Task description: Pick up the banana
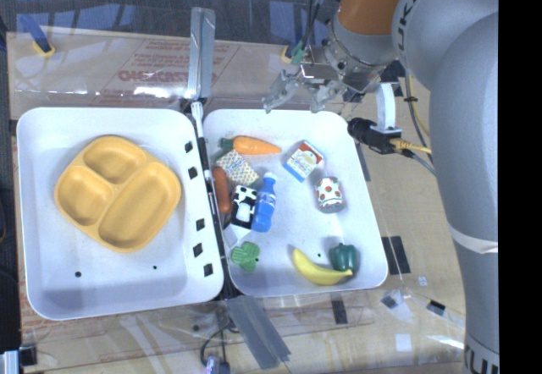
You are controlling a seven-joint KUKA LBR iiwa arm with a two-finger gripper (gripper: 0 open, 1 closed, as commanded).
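The yellow banana (317, 268) lies near the front edge of the right bin (364, 195), its right end against a green pepper (343, 256). My gripper (298, 96) hangs over the far rim of the right bin, well behind the banana. Its two fingers are spread apart with nothing between them.
The right bin also holds a carrot (254, 145), a small carton (303, 160), a can (329, 193), a blue bottle (264, 204), a sausage (221, 188) and a green toy (246, 256). A yellow divided plate (118, 191) sits in the left bin (51, 279).
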